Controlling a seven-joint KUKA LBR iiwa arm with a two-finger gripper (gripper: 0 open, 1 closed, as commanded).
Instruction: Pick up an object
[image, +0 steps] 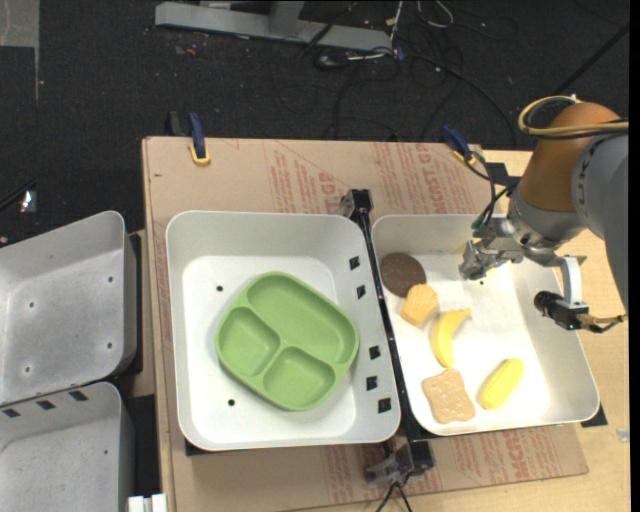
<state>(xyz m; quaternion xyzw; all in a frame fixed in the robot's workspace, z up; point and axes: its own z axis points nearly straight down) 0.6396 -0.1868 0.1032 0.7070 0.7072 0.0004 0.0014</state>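
left bin (190, 300): I see one green divided plate (288, 342) lying flat, three compartments, nothing on it.
right bin (560, 400): five food items, all lying loose on the floor.
brown round cookie (402, 272): back left, near the divider.
orange block (420, 304): just in front of the cookie.
banana (447, 336): centre.
cracker (448, 396): front, near the banana's lower end.
yellow oblong piece (501, 384): front right, beside the cracker.
gripper (480, 262): I see it over the bin's back, right of the cookie, apart from every item; I cannot tell its state.
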